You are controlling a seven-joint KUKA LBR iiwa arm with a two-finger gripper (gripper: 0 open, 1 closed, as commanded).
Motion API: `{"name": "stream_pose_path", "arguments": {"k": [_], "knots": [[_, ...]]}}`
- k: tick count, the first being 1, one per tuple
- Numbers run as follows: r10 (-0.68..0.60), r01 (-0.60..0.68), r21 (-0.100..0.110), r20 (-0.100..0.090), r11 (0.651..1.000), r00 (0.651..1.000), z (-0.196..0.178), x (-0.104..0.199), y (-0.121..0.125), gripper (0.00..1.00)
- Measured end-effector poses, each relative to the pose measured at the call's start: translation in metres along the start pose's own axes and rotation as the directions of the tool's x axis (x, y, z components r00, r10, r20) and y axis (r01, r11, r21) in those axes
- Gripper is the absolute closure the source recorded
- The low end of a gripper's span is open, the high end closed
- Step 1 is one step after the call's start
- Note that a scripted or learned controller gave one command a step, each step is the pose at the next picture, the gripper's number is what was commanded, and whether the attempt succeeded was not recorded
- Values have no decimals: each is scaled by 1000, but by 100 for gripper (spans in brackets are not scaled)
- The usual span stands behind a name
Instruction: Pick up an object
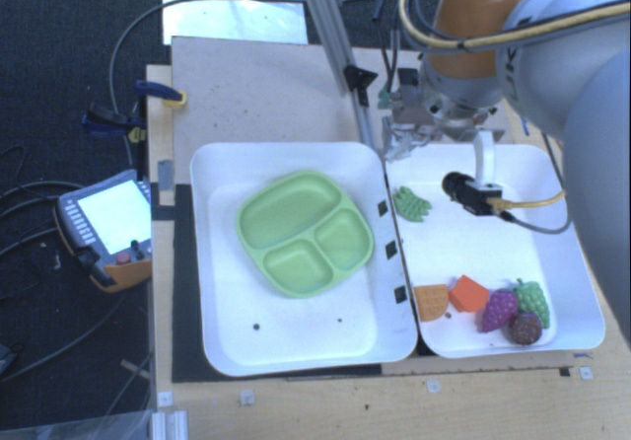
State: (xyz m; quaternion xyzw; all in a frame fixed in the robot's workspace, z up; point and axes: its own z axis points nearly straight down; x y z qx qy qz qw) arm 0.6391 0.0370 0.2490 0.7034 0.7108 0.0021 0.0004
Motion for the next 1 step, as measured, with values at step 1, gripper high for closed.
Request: {"name": "stream_pose_path", "arguments": {"k": [1], "knots": [[1,-1,2,1,1000,1000,9,56,-10,100]]}}
